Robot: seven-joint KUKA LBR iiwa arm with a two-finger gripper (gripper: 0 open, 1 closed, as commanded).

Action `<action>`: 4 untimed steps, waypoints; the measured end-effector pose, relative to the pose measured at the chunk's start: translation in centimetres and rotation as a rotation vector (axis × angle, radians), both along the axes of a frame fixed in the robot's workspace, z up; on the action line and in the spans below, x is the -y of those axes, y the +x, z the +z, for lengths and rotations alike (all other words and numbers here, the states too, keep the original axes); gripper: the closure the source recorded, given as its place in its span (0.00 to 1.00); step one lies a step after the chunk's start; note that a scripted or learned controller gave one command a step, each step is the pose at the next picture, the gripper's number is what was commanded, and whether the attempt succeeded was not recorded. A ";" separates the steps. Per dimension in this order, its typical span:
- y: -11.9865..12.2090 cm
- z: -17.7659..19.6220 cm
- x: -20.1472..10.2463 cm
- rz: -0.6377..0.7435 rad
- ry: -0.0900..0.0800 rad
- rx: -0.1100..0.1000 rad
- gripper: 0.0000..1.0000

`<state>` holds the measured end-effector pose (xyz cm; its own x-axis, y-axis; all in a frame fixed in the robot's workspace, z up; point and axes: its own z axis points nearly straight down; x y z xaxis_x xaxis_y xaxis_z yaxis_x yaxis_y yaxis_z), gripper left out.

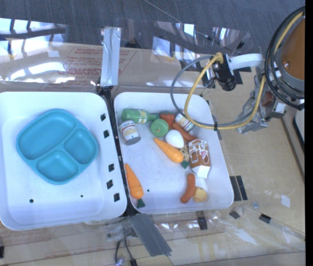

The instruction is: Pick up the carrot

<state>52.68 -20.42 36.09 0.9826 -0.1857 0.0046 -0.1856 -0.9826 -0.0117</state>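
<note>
Pale wooden bench (pixel 267 170) carries both bins. Nearest, in the right bin (pixel 159 179), one carrot (pixel 134 183) lies along the left wall, and a sausage (pixel 188 188) lies toward the right corner. A second carrot (pixel 168 150) lies mid-bin, touching an egg (pixel 174 138). The left bin (pixel 12 195) holds a blue plate (pixel 56 146). Farther right, the gripper (pixel 256 118) hangs outside the bins, and I cannot tell its state. Dark carpet (pixel 145 4) lies beyond.

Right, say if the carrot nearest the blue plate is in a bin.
Inside: the orange carrot lies against the right white bin's left wall.
</note>
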 end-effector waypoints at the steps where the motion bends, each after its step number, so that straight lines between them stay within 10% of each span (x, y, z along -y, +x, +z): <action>1: 0.2 1.0 -0.3 0.006 0.007 0.005 1.00; 2: -1.7 13.3 0.6 -0.011 -0.007 0.004 1.00; 3: -3.0 2.0 0.7 -0.011 -0.002 -0.011 1.00; 4: -2.9 3.1 0.4 -0.006 0.003 -0.006 1.00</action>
